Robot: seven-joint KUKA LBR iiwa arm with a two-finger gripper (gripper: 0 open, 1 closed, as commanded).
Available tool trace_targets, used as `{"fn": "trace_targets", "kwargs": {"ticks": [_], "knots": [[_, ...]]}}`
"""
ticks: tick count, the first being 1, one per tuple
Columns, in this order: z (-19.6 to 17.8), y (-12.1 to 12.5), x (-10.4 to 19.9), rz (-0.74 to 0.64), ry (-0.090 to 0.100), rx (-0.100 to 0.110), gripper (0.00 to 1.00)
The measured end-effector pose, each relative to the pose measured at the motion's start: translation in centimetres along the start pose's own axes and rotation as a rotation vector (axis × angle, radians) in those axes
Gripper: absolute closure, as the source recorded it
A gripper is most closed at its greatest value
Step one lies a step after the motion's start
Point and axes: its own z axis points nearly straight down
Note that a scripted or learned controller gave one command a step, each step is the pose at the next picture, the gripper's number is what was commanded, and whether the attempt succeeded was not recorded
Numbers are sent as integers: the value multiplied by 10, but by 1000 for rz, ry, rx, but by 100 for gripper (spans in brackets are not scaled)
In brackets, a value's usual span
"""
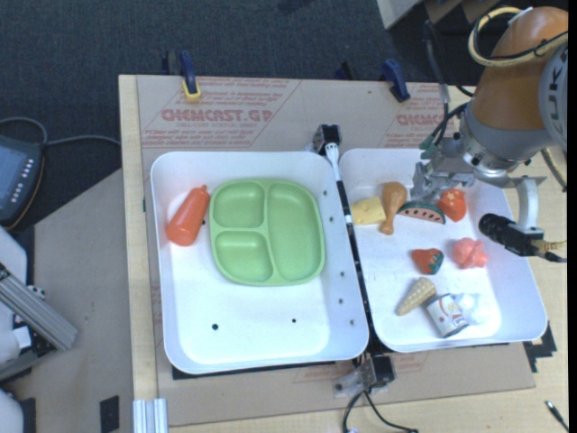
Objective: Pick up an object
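The grey arm's jaws (439,180) hang low over the right white bin (518,318) — the approach step, by the look of it. Whether they are parted or clenched cannot be told. A watermelon-slice toy (422,211) lies just below them, a red tomato-like toy (453,205) beside it; next comes a short descent — then closing

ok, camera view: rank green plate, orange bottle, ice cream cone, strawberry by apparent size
1. green plate, by far the largest
2. orange bottle
3. ice cream cone
4. strawberry; close to the cone, so that order is unsure
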Motion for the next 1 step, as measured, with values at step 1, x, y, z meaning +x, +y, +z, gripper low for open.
{"fn": "trace_targets", "kwargs": {"ticks": [1], "knots": [[-20, 1, -4, 1, -2, -8, 100]]}}
